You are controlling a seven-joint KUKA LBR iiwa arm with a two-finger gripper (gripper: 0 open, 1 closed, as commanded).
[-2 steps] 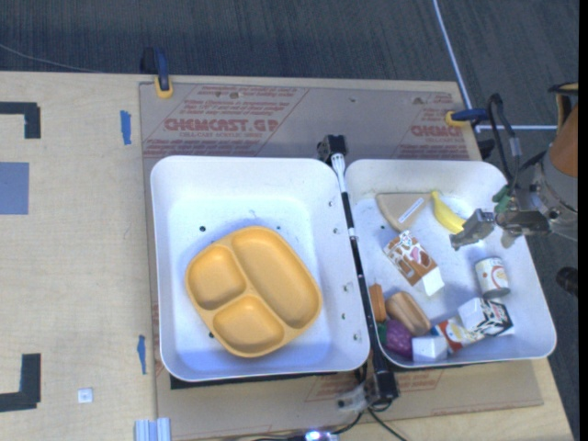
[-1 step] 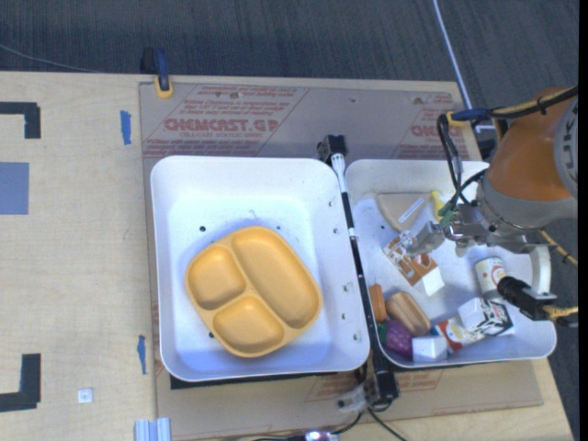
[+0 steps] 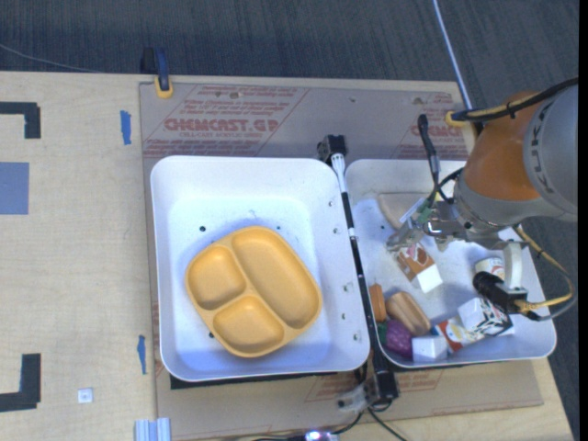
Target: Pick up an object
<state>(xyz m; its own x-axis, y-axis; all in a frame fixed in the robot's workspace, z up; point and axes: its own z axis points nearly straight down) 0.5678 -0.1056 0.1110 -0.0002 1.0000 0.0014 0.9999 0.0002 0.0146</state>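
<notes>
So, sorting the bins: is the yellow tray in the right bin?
No, the tray lies in the left bin.

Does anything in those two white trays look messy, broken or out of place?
Nothing looks broken or spilled. The yellow divided plate lies askew in the left bin, turned at an angle to its walls. In the right bin, small toy foods and packets are jumbled in a pile along the near edge, below the gripper.

You lose the grey arm with its orange band [image 3: 514, 159] at the right edge; it covers part of the right white bin [image 3: 537, 338], and the small packets [image 3: 415, 263] beneath blur together.
</notes>
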